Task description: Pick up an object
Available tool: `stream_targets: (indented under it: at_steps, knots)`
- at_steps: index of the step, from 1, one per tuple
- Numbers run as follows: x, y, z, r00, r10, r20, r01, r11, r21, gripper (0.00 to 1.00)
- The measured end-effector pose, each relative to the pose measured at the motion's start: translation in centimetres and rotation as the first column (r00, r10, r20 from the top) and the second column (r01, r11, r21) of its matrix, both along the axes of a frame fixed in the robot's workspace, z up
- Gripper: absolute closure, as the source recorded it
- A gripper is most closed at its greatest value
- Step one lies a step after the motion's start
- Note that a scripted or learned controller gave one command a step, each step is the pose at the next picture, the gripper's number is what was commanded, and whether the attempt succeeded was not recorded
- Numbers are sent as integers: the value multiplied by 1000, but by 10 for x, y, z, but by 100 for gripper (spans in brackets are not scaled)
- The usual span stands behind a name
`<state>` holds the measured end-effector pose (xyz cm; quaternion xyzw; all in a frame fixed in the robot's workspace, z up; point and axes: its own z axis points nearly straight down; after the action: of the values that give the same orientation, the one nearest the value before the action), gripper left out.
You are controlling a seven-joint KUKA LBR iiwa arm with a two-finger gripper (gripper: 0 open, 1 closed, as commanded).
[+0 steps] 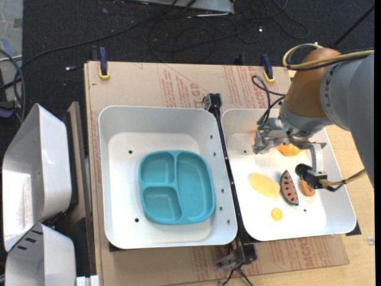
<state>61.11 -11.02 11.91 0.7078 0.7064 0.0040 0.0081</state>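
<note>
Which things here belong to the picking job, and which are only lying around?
For the job:
gripper
yellow piece
watermelon slice
small yellow ball
orange piece
right bin

Lying about:
left bin
blue divided plate
cables
clamps
</note>
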Motion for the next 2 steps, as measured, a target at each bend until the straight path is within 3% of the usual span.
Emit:
stream_targets:
  at_steps: [1, 2]
  knots:
    - [5, -8, 60, 1000, 2, -10, -2, 1000, 4, 100]
    - [6, -8, 84, 1000, 4, -13, -4, 1000, 5, 100]
